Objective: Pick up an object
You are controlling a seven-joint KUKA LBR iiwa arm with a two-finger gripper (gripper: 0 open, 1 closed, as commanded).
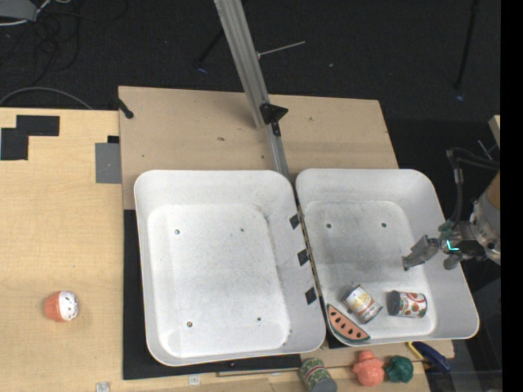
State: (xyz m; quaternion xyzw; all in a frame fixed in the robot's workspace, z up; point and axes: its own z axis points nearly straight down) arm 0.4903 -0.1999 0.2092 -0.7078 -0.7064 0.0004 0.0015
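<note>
No text, number or brand can be read. The small white can with red print [408, 304] and the small tin with a pale label [361, 302] carry labels, but the print is too small and blurred.

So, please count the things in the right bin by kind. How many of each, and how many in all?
Cans: 2 — one, another
Watermelon slice: 1
Total: 3, all in the right bin
</note>
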